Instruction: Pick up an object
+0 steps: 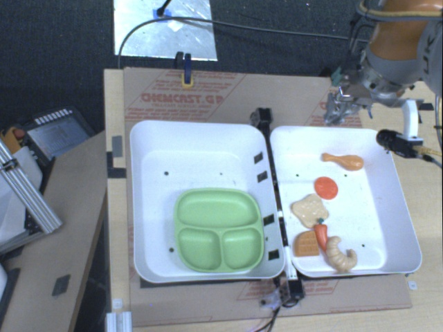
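Our gripper [340, 107] hangs at the upper right of the frame, just above the far rim of the right bin [398, 185], and we cannot tell from here how it is set; we see nothing held in it. Below it, toward the lower middle of that bin, lie the things we might take: a drumstick-shaped toy [342, 160] nearest the gripper, then a red disc [326, 187], a pale bread-like piece [309, 209], and at the bottom a tight cluster of an orange block [305, 244], a small red carrot-like piece [321, 234] and a curled shrimp-like toy [340, 253], which touch one another. The left bin [149, 185] holds a green divided plate [218, 230] in the lower centre of the frame.

We judge the task not yet begun. The risks ahead, as we see them: descending onto the cluster could nudge pieces apart or catch two at once; the flat disc may slip away under closing jaws; the drumstick's rounded body could roll. Dropping too near the rim risks striking the bin wall.
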Available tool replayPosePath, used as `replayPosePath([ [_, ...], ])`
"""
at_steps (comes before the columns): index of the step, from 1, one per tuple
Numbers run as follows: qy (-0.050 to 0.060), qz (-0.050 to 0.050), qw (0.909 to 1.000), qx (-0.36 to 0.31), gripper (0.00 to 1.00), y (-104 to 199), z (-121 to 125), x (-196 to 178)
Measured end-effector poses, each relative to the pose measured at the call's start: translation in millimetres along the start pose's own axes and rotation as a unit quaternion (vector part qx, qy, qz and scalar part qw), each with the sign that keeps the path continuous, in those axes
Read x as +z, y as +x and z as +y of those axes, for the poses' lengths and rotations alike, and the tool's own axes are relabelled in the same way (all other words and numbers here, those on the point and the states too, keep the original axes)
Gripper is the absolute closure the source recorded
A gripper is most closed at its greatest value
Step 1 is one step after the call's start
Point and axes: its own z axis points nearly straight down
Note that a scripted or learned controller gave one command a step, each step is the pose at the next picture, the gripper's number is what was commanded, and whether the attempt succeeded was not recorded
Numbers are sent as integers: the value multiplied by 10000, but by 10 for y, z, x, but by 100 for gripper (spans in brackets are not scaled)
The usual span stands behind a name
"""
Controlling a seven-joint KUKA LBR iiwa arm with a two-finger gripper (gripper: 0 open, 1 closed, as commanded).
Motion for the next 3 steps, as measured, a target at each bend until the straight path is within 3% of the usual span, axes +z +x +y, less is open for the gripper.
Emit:
replayPosePath([
  [1, 9, 3, 10000, -2, 100, 522, -220, 52],
  [3, 12, 3, 10000, -1, 100, 1548, -383, 450],
])
